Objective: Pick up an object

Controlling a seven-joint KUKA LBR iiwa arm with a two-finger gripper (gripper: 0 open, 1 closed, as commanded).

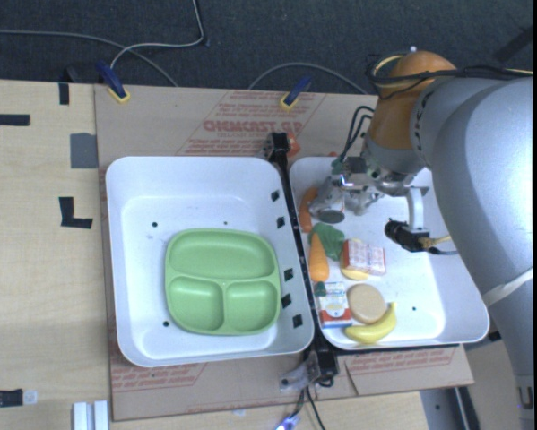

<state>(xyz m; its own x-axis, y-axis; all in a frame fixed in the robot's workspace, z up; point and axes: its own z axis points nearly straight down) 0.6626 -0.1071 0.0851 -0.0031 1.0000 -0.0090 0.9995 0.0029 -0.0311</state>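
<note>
Right bin [447, 316], centre-right of frame: toy carrot [318, 258] lying along its left wall, judged light, rigid, smooth and prone to slip, best pinched across its mid-body; gripper [338, 200] hovering just above it, opening impossible to tell.

Red print on the cardboard sheet [241, 125] behind the bins, up-left of the gripper [340, 206], too blurred to read.
</note>
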